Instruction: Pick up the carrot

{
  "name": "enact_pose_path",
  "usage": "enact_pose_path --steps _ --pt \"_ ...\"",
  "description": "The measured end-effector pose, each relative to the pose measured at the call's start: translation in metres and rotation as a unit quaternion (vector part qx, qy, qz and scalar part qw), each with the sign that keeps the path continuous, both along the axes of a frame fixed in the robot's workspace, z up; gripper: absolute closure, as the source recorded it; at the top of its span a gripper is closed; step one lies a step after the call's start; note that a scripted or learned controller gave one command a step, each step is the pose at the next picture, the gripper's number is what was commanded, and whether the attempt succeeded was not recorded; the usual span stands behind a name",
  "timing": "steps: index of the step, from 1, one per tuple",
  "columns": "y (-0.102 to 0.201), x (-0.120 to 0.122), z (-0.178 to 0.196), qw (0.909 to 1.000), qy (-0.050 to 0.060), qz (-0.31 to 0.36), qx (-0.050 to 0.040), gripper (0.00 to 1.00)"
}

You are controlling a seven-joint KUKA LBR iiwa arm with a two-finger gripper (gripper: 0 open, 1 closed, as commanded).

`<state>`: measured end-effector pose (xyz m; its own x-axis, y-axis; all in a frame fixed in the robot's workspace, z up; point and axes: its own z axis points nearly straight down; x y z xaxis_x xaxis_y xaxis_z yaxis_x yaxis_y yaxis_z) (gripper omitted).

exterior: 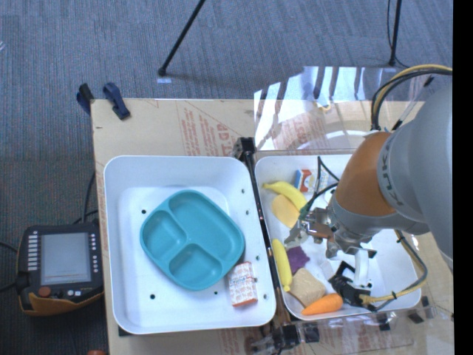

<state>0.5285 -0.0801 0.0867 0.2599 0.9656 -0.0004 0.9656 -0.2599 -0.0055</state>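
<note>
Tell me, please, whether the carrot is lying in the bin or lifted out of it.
In: the carrot lies flat on the floor of the right bin, at its front edge, beside a tan block.

bins [118,198]: smooth white plastic; tray [192,239]: glossy teal plastic; bench [185,128]: matt cardboard; floor [89,35]: rough carpet

Bright, even light; glare streaks the clear panel [319,87].

The carrot [323,305] lies at the near edge of the right bin [395,272], touching a beige lump [307,285] to its left. The gripper [316,231] hangs over the bin's middle, near a purple piece [297,258] and a banana [287,192]. The left bin [126,191] holds a teal divided plate [192,239].
</note>
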Motion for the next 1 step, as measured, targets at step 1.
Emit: enact_pose_path --steps 1 --pt "-0.0374 0.0777 0.0008 0.9952 -0.002 0.098 0.0001 0.0"
